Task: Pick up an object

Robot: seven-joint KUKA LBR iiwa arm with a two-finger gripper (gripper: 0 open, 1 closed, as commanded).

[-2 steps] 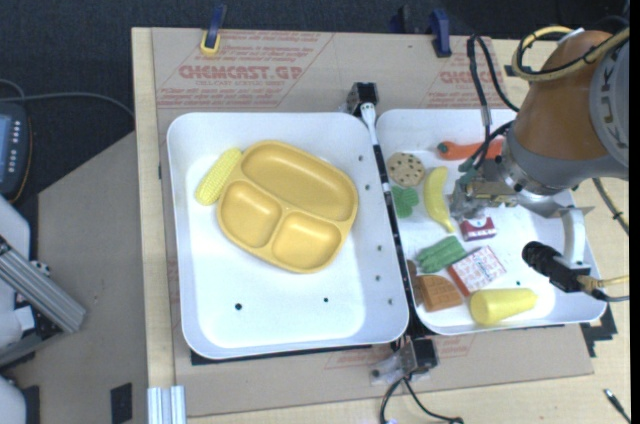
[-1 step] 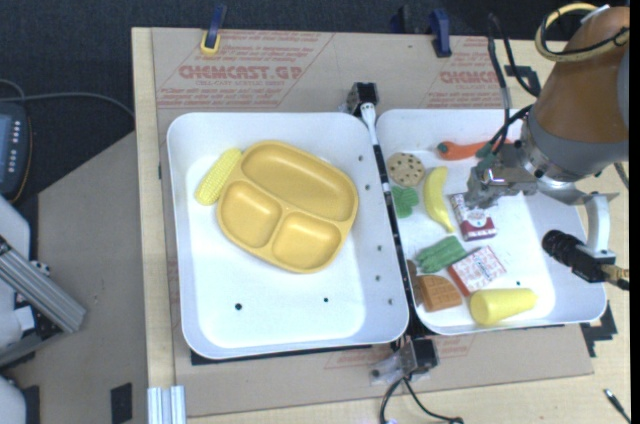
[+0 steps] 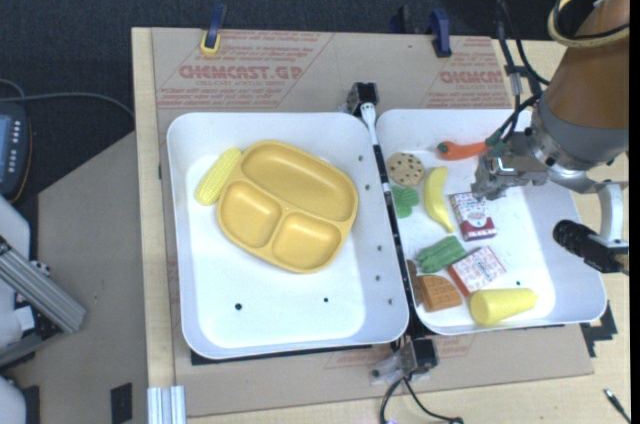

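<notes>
The right bin (image 3: pixel 560 242) holds several small toy foods. A carrot (image 3: pixel 462 150) lies near the back and a round cookie (image 3: pixel 405 168) near the left wall, above a green piece (image 3: pixel 405 201). A banana (image 3: pixel 436 196) sits beside a red-and-white packet (image 3: pixel 471 215). Nearer the front lie a green pod (image 3: pixel 441 254), a brown cracker (image 3: pixel 436 291), a patterned packet (image 3: pixel 479 269) and a yellow cylinder (image 3: pixel 501 304). My gripper (image 3: pixel 492 184) hangs over the back middle of this bin, just above the red-and-white packet and right of the banana.
The left bin (image 3: pixel 200 242) holds a yellow divided tray (image 3: pixel 287 205) with a corn cob (image 3: pixel 217 175) at its left. A black divider (image 3: pixel 380 182) runs between the bins. Clamps sit at the board's back edge. A black fitting (image 3: pixel 590 247) juts in at the right.
</notes>
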